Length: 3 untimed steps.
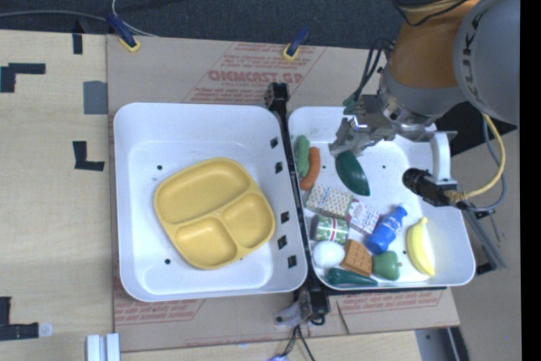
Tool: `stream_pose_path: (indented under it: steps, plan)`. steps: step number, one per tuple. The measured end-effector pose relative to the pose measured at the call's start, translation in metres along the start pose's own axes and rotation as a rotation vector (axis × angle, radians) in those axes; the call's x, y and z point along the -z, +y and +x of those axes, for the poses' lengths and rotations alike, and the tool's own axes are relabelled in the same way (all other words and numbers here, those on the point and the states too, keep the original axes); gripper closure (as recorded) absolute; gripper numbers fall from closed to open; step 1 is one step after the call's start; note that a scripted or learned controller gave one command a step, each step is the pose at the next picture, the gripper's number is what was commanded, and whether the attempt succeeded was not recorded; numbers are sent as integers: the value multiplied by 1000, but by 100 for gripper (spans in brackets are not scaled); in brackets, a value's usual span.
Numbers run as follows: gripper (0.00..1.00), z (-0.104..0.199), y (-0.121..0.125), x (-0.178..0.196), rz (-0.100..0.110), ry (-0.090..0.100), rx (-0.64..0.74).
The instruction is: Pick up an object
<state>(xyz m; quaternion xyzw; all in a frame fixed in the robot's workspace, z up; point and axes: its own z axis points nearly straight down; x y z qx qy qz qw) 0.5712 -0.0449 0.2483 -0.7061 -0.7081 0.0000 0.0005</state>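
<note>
1. Hanging over the far half of the right bin [463, 262], the gripper [358, 134] sits just above a dark green, oval toy vegetable [352, 173]; its top end reaches up to the fingertips, but I cannot tell whether it is pinched between them or lies loose below.
2. That green piece lies near the bin's middle, tilted, with bare white floor around it on the right side. It looks like hollow moulded plastic: light, stiff and smooth, so likely to slide out of a shallow pinch. Taking it across its narrow width near the thicker middle seems the safest hold.
3. Beside it, along the bin's left wall, lie a slim green pod [302, 155] and an orange carrot [312, 167], touching each other.
4. Toward the near edge the things crowd together: a patterned packet [329, 200], a small can [330, 228], a white egg [328, 254], a cracker [357, 259], a blue bottle [387, 229], a green pepper [387, 265] and a banana [420, 246] by the near right corner.
5. The left bin [139, 182] carries a yellow divided tray [215, 211] at its middle.
</note>
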Motion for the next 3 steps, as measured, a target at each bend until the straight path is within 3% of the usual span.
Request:
stream_pose_path:
  steps: [1,2,3]
  plan:
    - [100,40,-50,11,1,0,0]
    - [100,59,-61,15,1,0,0]
    - [100,47,-65,20,0,0,0]
